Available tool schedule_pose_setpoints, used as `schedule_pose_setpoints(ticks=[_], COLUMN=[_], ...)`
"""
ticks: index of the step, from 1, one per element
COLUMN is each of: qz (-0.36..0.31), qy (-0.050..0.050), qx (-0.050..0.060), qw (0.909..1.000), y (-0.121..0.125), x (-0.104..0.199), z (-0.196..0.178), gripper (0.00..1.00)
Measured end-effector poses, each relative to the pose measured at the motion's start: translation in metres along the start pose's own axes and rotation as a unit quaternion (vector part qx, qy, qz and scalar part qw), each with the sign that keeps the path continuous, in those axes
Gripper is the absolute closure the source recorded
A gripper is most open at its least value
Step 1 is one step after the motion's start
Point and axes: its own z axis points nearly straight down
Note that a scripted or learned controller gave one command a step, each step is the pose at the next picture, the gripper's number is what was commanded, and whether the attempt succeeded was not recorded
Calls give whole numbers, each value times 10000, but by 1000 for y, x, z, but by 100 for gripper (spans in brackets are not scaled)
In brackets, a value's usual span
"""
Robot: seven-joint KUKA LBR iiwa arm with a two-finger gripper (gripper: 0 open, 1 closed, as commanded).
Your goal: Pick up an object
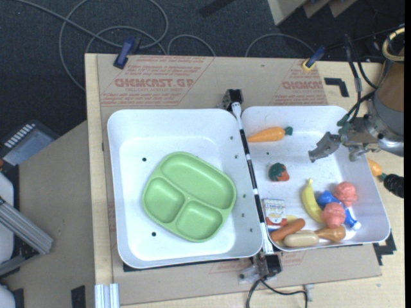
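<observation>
1. Claw (319, 151) status: hangs over the upper part of the right bin (302, 117), arm entering from the right. Nothing sits between the fingers. Spread or pressed together: cannot tell, the view is too small and dark at the tips.

2. Candidate objs, nearest the claw first:
- Strawberry-like red/green pc (278, 172): just down-left of the claw, alone on bare bin floor. Prob. the easiest target.
- Carrot (266, 134): left of the claw and slightly up, near the bin's upper wall, lying crosswise, free on all sides.
- Banana (311, 201): below the claw, its lower end against the cluster.
- Cluster further below: two pink lumpy pcs (339, 204), a blue pc (350, 218) partly under them, a small printed packet (274, 209), a sausage-shaped pc (288, 228) and a tan roll (302, 239), all touching or overlapping at the bin's near wall.

3. Far left of the claw: left bin (128, 133) w/ green divided plate (187, 196). Not a practical pick.

4. Procedure (judgement):
- Choose an isolated obj; avoid the cluster, where fingers would likely catch neighbours.
- Centre the claw over the obj before descent.
- For the carrot, set the fingers across its narrow width, at mid-body.
- Descend to the floor, close, lift straight up.
- Confirm the obj is between the fingers before counting the pick as done.
</observation>
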Motion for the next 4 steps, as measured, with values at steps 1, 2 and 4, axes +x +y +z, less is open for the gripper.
schedule_pose_setpoints(ticks=[1,2,4], qz=[2,6,-7], qy=[-1,-2,1], qx=[-2,3,-11], qw=[10000,10000,10000], y=[4,-47,11], x=[6,-6,53], z=[161,162,61], gripper=[0,0,100])
